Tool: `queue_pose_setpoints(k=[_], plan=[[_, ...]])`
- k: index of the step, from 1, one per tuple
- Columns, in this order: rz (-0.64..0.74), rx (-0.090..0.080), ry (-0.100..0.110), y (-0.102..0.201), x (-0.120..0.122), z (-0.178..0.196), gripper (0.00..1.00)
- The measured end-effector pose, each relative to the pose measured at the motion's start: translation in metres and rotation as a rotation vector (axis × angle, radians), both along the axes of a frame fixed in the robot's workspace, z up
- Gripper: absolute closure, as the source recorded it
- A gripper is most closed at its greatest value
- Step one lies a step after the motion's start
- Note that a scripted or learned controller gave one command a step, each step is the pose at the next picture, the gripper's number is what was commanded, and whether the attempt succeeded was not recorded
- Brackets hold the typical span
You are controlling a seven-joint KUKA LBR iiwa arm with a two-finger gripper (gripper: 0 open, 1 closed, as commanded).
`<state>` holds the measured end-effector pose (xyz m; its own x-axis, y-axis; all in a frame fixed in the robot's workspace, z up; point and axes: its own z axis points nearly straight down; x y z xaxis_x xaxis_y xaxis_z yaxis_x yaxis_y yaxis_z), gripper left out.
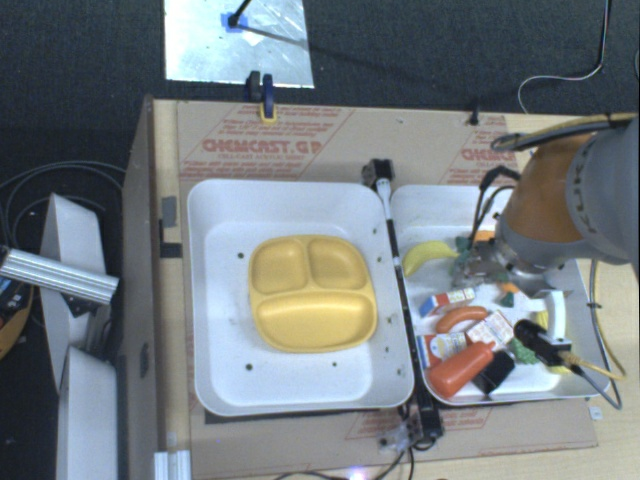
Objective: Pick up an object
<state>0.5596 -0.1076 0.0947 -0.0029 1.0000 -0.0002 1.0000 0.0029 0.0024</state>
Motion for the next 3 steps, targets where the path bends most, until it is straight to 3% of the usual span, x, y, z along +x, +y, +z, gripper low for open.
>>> queue_pose_setpoints(k=[1,2,3], plan=[[0.0,0.0,0.0,0.0,0.0,0.0,0.0],[0.001,0.0,-0.002,0.0,0.001,0.01,1.0],[0.001,0.0,-0.002,0.0,0.001,0.01,0.0]])
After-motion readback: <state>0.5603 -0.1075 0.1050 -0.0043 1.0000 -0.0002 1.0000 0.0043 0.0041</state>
